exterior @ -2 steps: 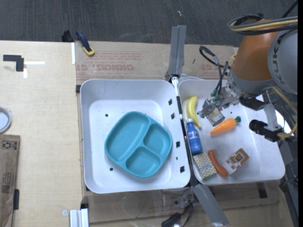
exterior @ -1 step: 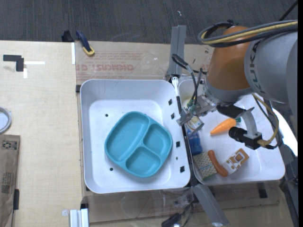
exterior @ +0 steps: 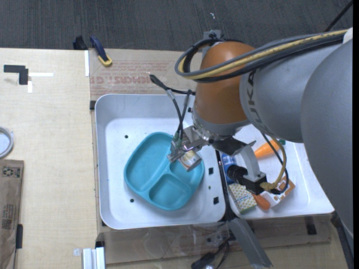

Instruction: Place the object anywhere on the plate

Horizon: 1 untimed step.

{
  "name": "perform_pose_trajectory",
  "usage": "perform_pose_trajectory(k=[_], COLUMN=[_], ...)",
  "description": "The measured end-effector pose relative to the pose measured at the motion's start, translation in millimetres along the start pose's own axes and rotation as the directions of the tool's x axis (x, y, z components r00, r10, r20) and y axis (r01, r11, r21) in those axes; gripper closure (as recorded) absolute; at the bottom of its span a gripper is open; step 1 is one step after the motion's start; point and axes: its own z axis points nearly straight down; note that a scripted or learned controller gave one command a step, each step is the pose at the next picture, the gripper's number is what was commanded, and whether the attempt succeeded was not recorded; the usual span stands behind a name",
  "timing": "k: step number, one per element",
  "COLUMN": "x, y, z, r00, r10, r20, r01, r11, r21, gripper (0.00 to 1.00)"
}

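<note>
Small tan object (exterior: 190,160): hung or lay just under the claw (exterior: 185,150), over the right side of the blue plate (exterior: 146,167), near the wall between two of its three hollows. Could not tell if touching the plate or a bit above it. Could not tell how wide the claw stood, or if it truly had hold of the object; too small and too crowded there to see.

Blue plate: lay tilted in the left bin (exterior: 104,167), toward its right half, close to the wall shared with the right bin (exterior: 305,181).

In the right bin, close by: an orange thing (exterior: 266,148), a blue packet (exterior: 227,162) and a spotted packet (exterior: 241,198), all partly hidden under the arm.

Black cables (exterior: 180,108): hung down next to the claw and crossed the top of the left bin.

On the bench, well apart to the left: a tape roll (exterior: 3,143) at the edge and a brown paper bag (exterior: 10,206) below it. Behind the bins: a blue and yellow clamp (exterior: 101,52).

Arm (exterior: 297,88): reached in from the right, big and grey, over most of the right bin. Orange band (exterior: 224,83) above the wrist, wrist pointed down and left, claw low over the plate.
</note>
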Motion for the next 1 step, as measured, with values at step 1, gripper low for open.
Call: perform_pose_trajectory(k=[1], x=[-0.4], y=[-0.1], z=[0.0], r00=[1.0], r10=[0.001], r20=[0.0], r01=[-0.001], r11=[1.0], r21=[0.0], gripper=[0.0])
